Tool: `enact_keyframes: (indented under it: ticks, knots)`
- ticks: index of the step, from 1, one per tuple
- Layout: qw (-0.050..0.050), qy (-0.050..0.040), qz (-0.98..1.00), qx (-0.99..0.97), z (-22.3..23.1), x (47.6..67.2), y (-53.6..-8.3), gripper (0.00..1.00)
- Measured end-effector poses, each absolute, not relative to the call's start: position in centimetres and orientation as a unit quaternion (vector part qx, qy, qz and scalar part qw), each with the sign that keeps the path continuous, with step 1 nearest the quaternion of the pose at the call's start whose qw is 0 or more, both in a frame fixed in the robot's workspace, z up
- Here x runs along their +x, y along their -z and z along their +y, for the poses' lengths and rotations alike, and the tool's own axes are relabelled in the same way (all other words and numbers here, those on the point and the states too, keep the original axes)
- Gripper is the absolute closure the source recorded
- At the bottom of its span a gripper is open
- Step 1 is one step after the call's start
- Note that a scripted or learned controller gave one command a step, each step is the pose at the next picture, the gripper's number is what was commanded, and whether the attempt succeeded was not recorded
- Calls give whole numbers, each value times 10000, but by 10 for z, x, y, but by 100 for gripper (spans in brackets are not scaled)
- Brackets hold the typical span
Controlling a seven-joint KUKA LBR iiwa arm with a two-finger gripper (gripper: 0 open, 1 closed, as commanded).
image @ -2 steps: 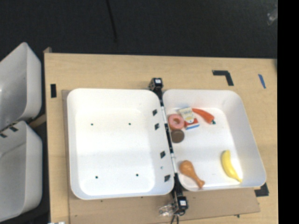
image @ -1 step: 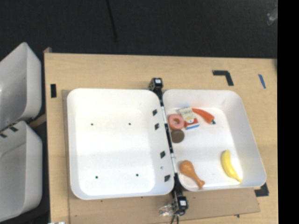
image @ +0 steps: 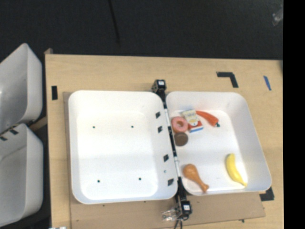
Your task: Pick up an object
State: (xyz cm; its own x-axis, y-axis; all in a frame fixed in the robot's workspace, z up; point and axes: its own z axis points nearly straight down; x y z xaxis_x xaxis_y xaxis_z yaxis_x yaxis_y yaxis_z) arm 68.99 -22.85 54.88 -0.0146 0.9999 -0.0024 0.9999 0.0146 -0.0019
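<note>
The right bin [image: 248,128] holds several toy foods. A pink donut [image: 179,124] lies near its left wall, with a brown round piece [image: 181,139] just below it. A small white and blue box [image: 191,118] sits beside the donut, and an orange-red carrot [image: 208,118] lies to its right. A yellow banana [image: 235,169] rests near the lower right corner. An orange-brown drumstick [image: 195,176] lies along the lower left part.
The left bin [image: 114,147] stands beside the right one, joined by a row of black clips [image: 167,144]. White containers [image: 16,142] stand at the far left, off the wooden bench [image: 143,73].
</note>
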Motion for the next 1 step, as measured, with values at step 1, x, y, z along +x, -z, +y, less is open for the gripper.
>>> enact_keyframes:
  ticks: [1]
  knots:
    - [1, 16, 7125, 7017, -228, 690, -549, 0]
